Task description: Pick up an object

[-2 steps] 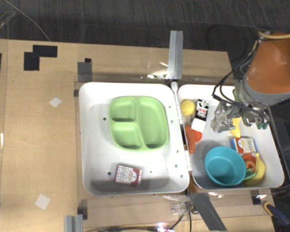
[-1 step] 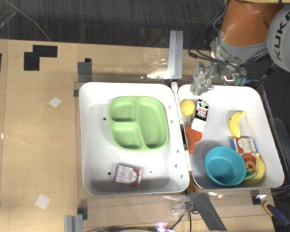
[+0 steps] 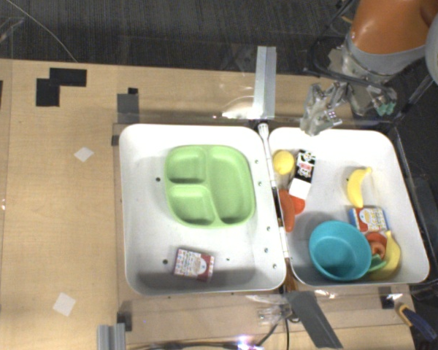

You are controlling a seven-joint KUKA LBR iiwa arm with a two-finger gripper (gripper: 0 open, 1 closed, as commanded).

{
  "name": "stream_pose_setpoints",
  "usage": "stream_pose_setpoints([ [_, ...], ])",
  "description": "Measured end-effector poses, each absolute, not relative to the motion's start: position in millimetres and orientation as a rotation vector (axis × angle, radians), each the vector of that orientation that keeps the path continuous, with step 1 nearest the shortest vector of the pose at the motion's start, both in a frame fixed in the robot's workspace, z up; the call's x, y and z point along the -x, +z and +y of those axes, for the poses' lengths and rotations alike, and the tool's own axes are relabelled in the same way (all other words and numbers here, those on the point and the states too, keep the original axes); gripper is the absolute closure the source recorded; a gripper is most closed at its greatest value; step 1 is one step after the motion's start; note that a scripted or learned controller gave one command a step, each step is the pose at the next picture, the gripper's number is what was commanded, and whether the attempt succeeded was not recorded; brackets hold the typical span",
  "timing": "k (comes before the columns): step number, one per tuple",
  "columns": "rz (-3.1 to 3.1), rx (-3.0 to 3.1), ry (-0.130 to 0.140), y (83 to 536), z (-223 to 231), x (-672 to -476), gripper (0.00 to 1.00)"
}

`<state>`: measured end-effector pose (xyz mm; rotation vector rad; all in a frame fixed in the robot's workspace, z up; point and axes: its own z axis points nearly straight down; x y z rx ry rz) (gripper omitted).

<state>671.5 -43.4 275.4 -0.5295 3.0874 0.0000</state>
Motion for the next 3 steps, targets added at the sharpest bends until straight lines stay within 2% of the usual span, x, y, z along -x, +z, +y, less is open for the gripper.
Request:
stream_pose_setpoints([
  [1,2.934,1.104,0.001,267.0,-59.0,-671.0,1.00],
  [2,2.927,1.099,0.002,278.0,-56.7,-674.1,1.00],
  [3,2.953,1.053,0.006,260.8,35.1,-670.5,1.00],
])
